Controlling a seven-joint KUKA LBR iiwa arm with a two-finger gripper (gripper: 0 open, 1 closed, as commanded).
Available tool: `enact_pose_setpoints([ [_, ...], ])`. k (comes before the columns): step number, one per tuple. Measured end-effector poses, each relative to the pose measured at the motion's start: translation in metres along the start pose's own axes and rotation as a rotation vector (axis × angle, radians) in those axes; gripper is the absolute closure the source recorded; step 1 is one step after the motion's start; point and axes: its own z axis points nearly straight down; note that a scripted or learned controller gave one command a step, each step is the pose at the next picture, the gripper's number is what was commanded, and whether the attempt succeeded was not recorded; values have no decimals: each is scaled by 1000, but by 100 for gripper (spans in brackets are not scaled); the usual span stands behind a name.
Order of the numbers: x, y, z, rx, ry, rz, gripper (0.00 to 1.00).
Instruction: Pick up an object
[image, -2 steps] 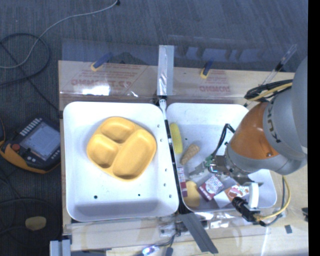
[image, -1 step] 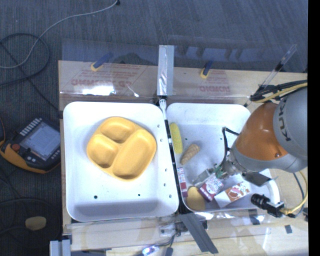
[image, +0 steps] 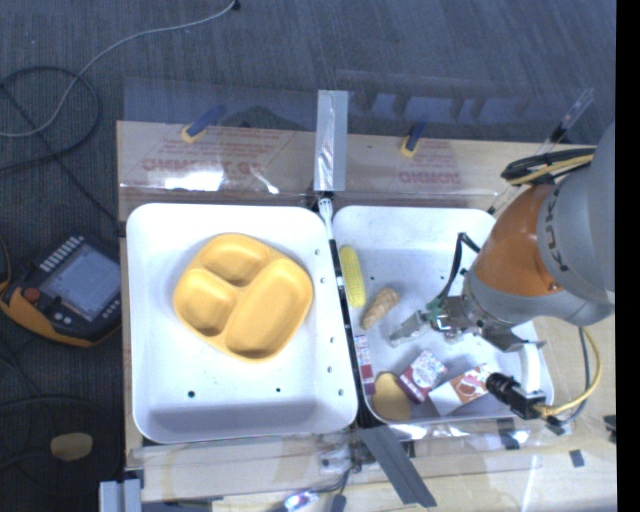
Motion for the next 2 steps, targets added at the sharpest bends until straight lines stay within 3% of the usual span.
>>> enact_pose_setpoints([
  [1, 22, 95, 1, -5, -9, -8, 0],
  [2, 18, 140, -8, 13, -13, 247, 0],
])
